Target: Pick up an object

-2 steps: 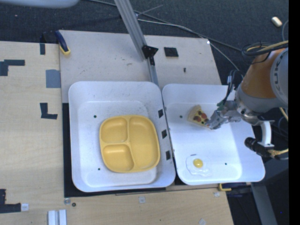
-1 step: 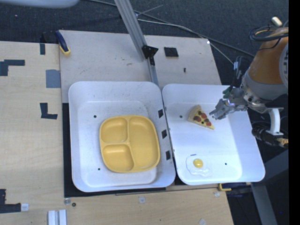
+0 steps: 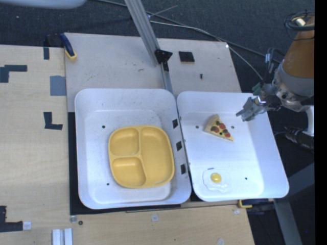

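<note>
- Toy pizza slice (image 3: 219, 128) lay flat in the upper middle of the right bin (image 3: 265, 162), point turned toward the lower right, crust edge toward the upper left.
- Toy fried egg (image 3: 215, 179) rested near the right bin's front edge, well apart from the slice, with bare white floor between the two.
- Yellow divided plate (image 3: 141, 155) sat in the left bin (image 3: 92, 137), three compartments, rounded corners, smooth glossy plastic.
- Gripper (image 3: 247, 111) hung over the right bin's upper right part, just beside the slice and to its right, apart from it.
- Held nothing between the fingers; too small and dark to tell how wide the jaws stood.
- Arm (image 3: 299, 60) reached in from the right, orange band above a grey wrist.
- Nothing lay between gripper and slice.
- Slanted grey metal post (image 3: 145, 27) crossed the bench from the top and ended at a black bracket near the seam between the bins.
- Blue-and-yellow clamp (image 3: 68, 46) sat at the bench's upper left corner; small black square (image 3: 186, 56) lay on the pale board behind the bins.
- Thin cables (image 3: 204, 32) trailed over dark carpet beyond the bench.
- Both bins shallow, white, matte, with rounded rims, set side by side and touching.
- Slice tan with dark red and black dots; egg white and irregular with a round yellow yolk.
</note>
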Available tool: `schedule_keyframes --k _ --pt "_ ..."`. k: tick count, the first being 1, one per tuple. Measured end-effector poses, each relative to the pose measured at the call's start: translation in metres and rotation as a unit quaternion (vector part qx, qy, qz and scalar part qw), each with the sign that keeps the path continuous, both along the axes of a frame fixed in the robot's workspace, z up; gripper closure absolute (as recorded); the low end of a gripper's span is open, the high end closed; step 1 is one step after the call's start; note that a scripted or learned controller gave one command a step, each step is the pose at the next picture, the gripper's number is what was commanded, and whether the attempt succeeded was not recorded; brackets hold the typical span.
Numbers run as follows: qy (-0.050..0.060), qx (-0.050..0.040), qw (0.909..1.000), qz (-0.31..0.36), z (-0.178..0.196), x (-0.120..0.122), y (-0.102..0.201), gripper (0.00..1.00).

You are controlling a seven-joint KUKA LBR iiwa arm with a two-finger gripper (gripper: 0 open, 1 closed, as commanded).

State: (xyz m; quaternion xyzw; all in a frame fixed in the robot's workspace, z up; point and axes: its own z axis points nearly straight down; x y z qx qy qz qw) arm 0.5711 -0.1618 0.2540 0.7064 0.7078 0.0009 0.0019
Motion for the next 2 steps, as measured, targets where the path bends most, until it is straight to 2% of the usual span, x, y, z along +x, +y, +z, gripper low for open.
schedule_keyframes --k 2 --pt "0.004 0.0012 1.0 0.002 -0.027 -0.009 0.115 1.0"
